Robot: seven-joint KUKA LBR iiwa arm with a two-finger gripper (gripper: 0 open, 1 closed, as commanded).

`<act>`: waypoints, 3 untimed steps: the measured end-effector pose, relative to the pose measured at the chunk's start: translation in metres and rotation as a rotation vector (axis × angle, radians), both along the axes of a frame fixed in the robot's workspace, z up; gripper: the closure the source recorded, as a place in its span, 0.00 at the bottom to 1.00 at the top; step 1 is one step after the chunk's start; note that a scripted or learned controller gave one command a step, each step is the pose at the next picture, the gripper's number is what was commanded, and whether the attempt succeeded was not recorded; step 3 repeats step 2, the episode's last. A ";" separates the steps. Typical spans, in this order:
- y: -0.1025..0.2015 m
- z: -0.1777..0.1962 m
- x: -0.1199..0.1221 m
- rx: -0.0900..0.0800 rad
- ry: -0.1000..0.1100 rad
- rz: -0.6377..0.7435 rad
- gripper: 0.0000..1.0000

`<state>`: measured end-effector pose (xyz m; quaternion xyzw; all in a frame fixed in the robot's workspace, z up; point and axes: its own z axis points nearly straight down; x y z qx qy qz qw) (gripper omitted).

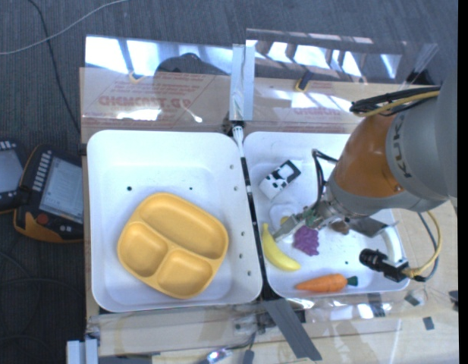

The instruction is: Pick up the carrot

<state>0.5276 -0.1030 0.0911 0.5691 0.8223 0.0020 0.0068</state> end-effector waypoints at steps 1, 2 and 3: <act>0.048 0.092 -0.025 0.003 0.015 0.092 0.00; -0.012 0.005 -0.042 0.001 0.015 0.494 0.00; -0.012 0.005 -0.042 0.001 0.015 0.494 0.00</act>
